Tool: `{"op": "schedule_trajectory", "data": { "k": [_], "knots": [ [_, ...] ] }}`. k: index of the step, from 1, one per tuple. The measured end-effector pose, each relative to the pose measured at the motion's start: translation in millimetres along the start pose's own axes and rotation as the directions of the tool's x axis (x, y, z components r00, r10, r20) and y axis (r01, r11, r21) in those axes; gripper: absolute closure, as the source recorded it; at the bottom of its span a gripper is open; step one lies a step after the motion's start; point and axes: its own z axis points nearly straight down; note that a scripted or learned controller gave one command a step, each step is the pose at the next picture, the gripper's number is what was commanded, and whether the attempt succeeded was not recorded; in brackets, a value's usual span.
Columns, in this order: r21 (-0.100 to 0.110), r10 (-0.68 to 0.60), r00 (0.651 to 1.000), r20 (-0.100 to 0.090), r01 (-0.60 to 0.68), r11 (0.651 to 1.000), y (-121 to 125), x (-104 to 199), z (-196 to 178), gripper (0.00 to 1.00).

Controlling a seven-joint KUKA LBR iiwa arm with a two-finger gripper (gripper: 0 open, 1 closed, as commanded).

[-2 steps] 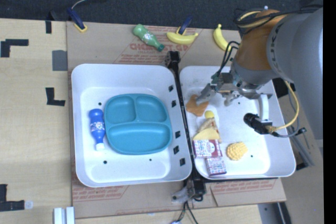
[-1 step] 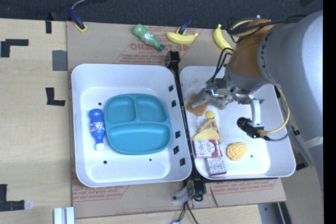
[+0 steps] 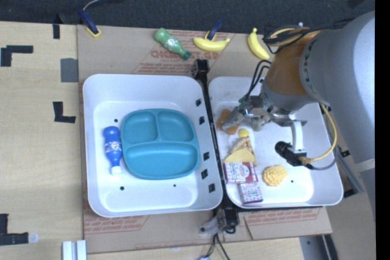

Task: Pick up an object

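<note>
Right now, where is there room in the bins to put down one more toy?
Left bin: bare floor along the front, below the blue plate, and a strip above it. Right bin: a free patch at the front right, beside the corn. Its left side is crowded with small food toys under the end effector.

A small brown food item (image 3: 228,122) lies flat in the right bin (image 3: 329,189), near its left wall and upper-left corner.

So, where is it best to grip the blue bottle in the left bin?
Probably across the middle of the blue bottle, from above. It lies flat on its side, white cap toward the near edge, with bare bin floor on its left but the teal divided plate tight on its right.
</note>
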Motion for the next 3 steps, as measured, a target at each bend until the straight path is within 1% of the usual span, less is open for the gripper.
{"op": "schedule_trajectory", "data": {
  "k": [1, 2, 3],
  "knots": [
    [-0.001, -0.001, 1.000, 0.000, 0.001, 1.000, -2.8, 0.8, 0.2, 0.00],
    [-0.005, 0.000, 1.000, 0.002, 0.000, 1.000, -1.5, 0.0, -11.5, 1.00],
    [-0.005, 0.000, 1.000, 0.002, 0.000, 1.000, -1.6, -0.1, -11.4, 0.00]
  ]
}}
